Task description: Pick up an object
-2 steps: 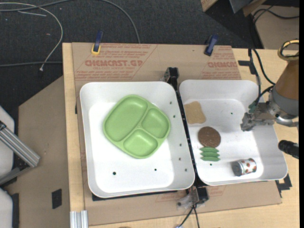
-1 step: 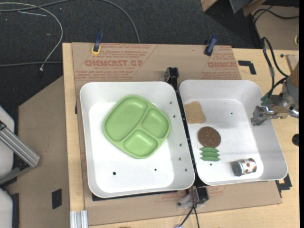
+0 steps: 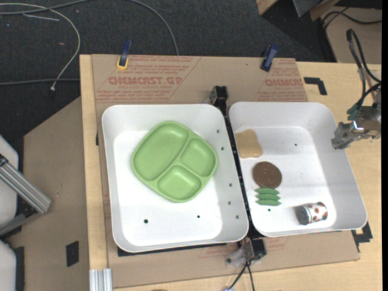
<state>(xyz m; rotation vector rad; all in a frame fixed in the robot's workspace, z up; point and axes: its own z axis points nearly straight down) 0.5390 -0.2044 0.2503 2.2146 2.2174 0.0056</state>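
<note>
Gripper (image 3: 347,135) sits at the right bin's far right rim, up out of the bin, nothing visibly held; it's too small and blurred here, so gripper state: cannot tell. My read: parked at the edge so the camera gets an unobstructed look at both bins before a pick is chosen, since no item is under it. Right shallow white plastic bin (image 3: 339,180) holds the loose stuff, all to the left of the gripper and nearer the camera: flat tan cracker-shaped piece (image 3: 248,143) up by the divider side, round brown cookie-like disc (image 3: 267,175) just below it, ridged green pea-pod-like piece (image 3: 268,197) touching or just beside the disc's lower edge, and a small patterned cylindrical can lying on its side (image 3: 311,213) near the front corner, closest to the gripper's side. Left shallow white plastic bin (image 3: 121,223), well apart from the gripper across the divider, holds one green three-compartment plastic plate (image 3: 174,160), set diagonally, compartments bare. Pick candidates are all in the right bin; the can looks like the easiest grasp, while the flat pieces offer little to pinch.
</note>
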